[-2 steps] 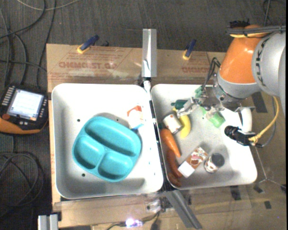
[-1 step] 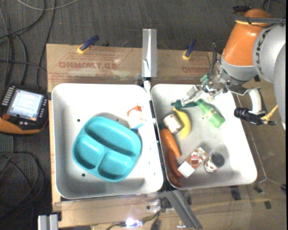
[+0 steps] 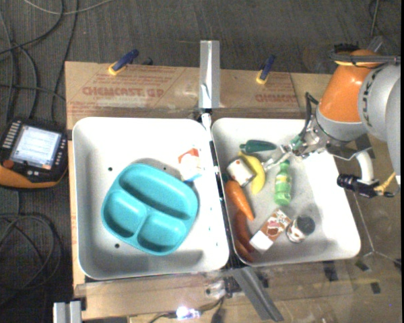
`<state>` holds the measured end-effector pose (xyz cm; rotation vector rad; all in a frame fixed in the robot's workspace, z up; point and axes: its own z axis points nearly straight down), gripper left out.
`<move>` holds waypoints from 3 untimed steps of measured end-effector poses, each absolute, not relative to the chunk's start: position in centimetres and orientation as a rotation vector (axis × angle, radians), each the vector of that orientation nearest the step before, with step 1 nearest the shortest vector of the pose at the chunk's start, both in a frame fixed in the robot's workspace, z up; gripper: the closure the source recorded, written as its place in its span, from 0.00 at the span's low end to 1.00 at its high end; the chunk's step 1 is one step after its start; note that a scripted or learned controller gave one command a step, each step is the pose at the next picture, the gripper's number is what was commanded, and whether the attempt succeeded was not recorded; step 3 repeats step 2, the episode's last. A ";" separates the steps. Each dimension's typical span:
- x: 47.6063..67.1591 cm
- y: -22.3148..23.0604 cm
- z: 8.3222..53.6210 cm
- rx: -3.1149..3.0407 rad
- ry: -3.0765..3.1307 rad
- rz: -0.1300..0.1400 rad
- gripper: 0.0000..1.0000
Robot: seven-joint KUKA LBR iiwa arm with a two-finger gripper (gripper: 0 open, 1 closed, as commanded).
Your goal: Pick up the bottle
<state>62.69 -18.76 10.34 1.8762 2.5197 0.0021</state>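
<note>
Reaching in from the right, end effector (image 3: 287, 152) hovers above green bottle (image 3: 283, 186).

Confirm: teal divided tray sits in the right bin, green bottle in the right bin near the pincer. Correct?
One thing is off. The teal divided tray lies in the left bin, not the right, as the camera view shows. The rest holds: the green bottle is in the right bin, near the pincer.

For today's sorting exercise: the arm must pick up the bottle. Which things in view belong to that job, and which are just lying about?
Belongs to the job:
green bottle
claw
right bin

Just lying about:
teal divided tray
banana
carrot
left bin
</note>
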 end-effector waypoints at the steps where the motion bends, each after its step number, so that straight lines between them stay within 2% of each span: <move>1: 62.7 -18.6 11.2 1.877 2.521 0.005 1.00; 2: 60.9 -10.5 23.0 2.207 2.239 -0.003 1.00; 3: 60.9 -10.5 23.0 2.207 2.239 -0.003 1.00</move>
